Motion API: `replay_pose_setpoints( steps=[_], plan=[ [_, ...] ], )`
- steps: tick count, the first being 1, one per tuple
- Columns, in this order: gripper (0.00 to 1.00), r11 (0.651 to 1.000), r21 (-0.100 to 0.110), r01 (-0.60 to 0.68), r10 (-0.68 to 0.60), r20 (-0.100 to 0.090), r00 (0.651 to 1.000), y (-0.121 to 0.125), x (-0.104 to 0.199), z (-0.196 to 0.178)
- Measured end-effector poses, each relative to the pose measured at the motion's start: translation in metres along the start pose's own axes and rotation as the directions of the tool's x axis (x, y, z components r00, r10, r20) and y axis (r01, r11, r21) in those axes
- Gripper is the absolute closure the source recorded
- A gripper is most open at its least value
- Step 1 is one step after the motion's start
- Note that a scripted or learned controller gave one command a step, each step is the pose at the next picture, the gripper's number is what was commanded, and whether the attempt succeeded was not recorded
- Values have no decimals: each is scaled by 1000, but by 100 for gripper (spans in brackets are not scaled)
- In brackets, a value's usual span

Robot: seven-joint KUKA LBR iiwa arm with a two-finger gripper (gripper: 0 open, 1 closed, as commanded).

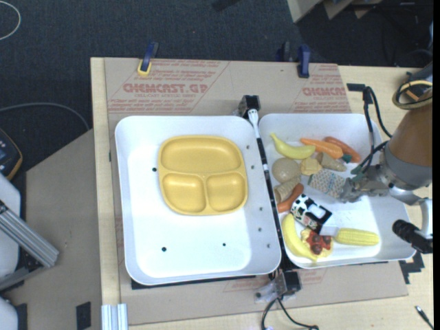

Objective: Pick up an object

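Reaching into the right bin, nothing lifted yet

The gripper [352, 186] sat low in the right bin [357, 125], its tip beside a speckled grey block [325, 182] (whether the tip touched the block could not be told, nor whether the gripper was open or closed). Candidate objects crowded that bin's left half: a banana [290, 148], a carrot [331, 146], a pale round piece [286, 169], a black-and-white toy [309, 212] and a corn cob [355, 237] near the front wall. The left bin [134, 205] held a yellow divided tray [203, 172]. By my reading the step in hand was the approach, with no grasp confirmed. The next move would call for closing on one item, likely the block, then lifting straight up without dragging its neighbours.
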State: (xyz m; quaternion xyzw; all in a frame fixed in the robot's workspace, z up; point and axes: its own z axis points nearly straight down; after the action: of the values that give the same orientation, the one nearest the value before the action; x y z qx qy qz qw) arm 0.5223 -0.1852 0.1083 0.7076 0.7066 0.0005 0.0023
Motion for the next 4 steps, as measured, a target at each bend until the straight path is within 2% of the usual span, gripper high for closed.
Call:
replay_pose_setpoints(
  steps=[2, 3, 4],
  plan=[
    [100, 1000, -5, 4, -4, 1, 1000, 6, 5, -116],
    [100, 1000, 4, 6, -6, -4, 1000, 0, 55, -127],
    [100, 1000, 7, 7, -7, -6, 1000, -5, 103, -114]
  ],
)
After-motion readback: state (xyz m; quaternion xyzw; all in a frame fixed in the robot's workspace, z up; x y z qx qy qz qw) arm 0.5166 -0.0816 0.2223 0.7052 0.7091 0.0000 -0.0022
